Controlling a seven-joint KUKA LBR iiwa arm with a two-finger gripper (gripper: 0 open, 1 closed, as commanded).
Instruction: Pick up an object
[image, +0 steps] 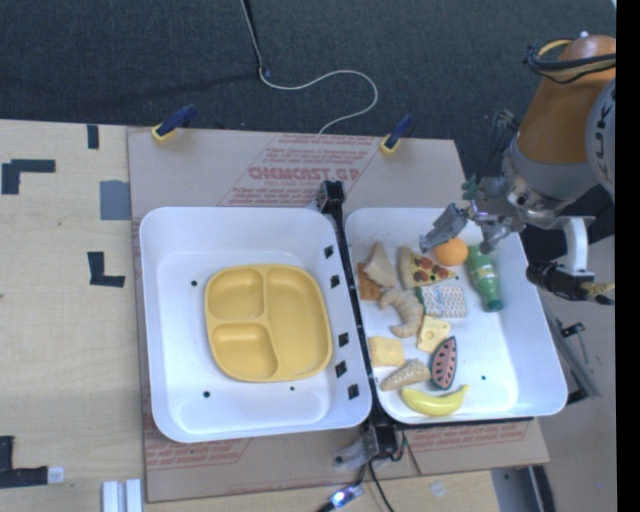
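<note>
A: What sits in the two bins on the tabletop (60, 330)?

B: The left bin (170, 400), well away from the end effector (464, 230), holds a yellow divided plate (268, 322). The right bin (520, 375), under the end effector, holds toy food: an orange (453, 252) between its fingers, a green bottle (486, 282) just beside it, a pizza slice (426, 268) next to the orange, and farther off a cheese wedge (434, 332), a watermelon slice (444, 362) and a banana (434, 401).

A: And the arm?

B: It reaches in from the right, orange band (562, 110) uppermost, wrist bent down over the bin's far corner. The end effector's fingers are spread wide, straddling the orange; I cannot tell whether they touch it.
</note>
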